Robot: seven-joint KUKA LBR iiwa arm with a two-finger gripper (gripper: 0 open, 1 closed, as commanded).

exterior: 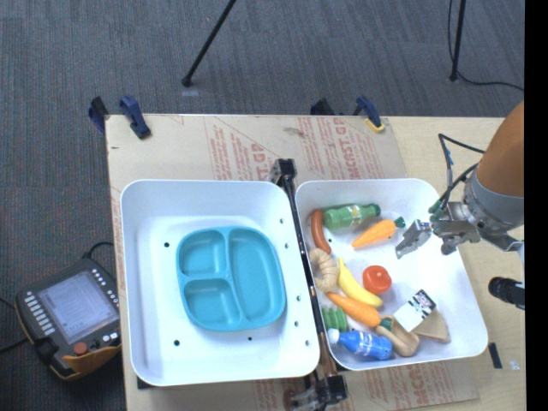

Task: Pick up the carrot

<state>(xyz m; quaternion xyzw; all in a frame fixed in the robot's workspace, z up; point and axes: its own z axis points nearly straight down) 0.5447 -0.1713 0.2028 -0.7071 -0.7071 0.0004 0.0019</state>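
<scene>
Two shallow white plastic bins sit side by side on a cardboard-covered bench (257, 148) held by blue clamps (134, 116) at its far edge. The left bin (137, 229) holds a turquoise plastic tray (231, 278) divided into three compartments. The right bin (467, 302) holds a scatter of toy foods. Near its far wall lies a small orange carrot with a green tip (376, 234), pointing roughly toward the bin's left side, just in front of a green bottle with a yellow band (351, 216) and to the right of a reddish-brown sausage (318, 229). Nearer the camera lie a yellow banana (358, 286), a red tomato (377, 278), a second, longer orange carrot (354, 309) set diagonally below the banana, a tan knotted pastry (325, 268), a blue-and-white bottle (362, 343), a tan wedge of bread (435, 329) and a small white box with black print (415, 309). The grey arm with its orange band (514, 157) enters from the right; its two-finger gripper (419, 236) hangs over the right bin, to the right of the small carrot and apart from it, above bare bin floor. Its fingers (409, 241) appear spread and grasp nothing. A teach pendant with a grey screen (68, 313) lies on the dark carpet (257, 50) left of the bench.
</scene>
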